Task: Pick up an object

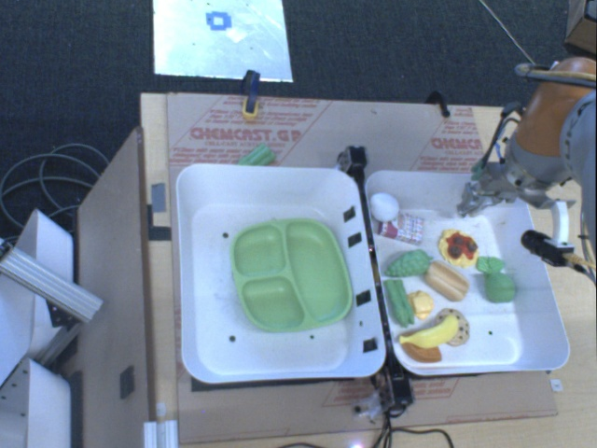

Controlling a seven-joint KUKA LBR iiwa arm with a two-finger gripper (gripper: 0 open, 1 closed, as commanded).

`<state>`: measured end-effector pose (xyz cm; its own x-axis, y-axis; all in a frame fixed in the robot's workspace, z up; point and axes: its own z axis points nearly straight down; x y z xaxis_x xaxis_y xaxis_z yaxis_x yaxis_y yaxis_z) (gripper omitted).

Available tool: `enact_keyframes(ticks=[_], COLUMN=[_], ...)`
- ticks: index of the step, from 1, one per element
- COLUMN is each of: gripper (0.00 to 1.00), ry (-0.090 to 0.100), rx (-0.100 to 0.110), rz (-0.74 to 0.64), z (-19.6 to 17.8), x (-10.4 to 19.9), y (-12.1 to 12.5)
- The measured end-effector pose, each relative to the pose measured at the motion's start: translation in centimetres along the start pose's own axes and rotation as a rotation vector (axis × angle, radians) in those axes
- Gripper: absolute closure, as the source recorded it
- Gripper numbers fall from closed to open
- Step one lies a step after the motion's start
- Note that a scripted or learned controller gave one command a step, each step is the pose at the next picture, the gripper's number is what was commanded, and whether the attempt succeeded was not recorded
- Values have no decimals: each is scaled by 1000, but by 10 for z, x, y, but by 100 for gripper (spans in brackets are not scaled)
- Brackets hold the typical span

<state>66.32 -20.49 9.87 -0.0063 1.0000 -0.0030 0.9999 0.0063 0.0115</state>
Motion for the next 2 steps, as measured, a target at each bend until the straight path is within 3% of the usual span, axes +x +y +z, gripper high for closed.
enact_keyframes(ticks=[1, 2], gripper=[0, 0], ry=[0, 2], rx=[1, 5], rz=[-1, 8], z=[1, 11], x=[0, -1], y=[0, -53])
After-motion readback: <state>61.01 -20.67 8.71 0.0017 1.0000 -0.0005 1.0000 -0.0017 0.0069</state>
